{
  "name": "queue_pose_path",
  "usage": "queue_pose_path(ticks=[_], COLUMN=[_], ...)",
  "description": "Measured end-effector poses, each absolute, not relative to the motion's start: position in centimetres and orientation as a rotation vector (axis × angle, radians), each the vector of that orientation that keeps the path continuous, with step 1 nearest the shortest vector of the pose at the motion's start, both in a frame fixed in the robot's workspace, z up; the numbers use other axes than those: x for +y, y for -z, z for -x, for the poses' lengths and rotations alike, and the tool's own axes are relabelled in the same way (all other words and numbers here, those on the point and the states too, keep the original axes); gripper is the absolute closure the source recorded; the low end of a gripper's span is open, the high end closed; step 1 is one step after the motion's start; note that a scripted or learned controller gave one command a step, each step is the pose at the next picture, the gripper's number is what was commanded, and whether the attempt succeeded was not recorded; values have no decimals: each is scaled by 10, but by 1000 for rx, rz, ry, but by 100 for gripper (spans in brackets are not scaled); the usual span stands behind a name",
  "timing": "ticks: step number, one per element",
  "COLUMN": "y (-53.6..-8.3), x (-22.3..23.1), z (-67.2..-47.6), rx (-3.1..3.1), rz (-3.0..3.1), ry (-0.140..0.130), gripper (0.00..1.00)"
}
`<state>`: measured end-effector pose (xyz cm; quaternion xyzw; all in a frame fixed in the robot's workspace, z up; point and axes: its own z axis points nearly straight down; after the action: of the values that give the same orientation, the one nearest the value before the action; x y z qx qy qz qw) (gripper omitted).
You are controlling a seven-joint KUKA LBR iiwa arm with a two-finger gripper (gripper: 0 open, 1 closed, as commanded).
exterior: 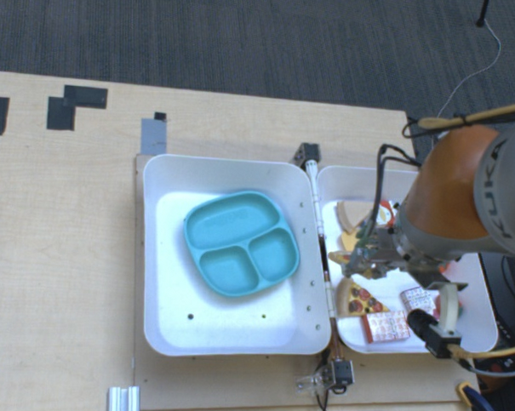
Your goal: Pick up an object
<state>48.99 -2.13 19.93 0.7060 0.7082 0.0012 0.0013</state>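
Note:
My gripper (pixel 367 260) hangs low over the left half of the right bin (pixel 483 336), under the grey wrist and orange band (pixel 450 187). Several small objects lie in that bin. A toy pizza slice (pixel 358 298) is just in front of the gripper. A red and white box (pixel 387 327) lies beyond it toward the front rim. A white printed packet (pixel 419 298) sits to the right. A tan curved piece (pixel 345 218) and a yellow item (pixel 350 242) lie behind the gripper. The arm hides the bin's middle.
The left bin (pixel 153 264) holds a blue three-part plate (pixel 240 241). A raised rim (pixel 320 246) divides the two bins. Black cables (pixel 382 189) loop beside the arm. Dark tape marks (pixel 74 105) lie on the wooden bench at the far left.

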Motion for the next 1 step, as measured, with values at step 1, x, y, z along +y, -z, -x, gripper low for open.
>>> queue_pose_path(ticks=[1], y=[-205], x=[22], z=[-488], rx=[2227], rz=[-2214], ry=[-5], gripper=[100])
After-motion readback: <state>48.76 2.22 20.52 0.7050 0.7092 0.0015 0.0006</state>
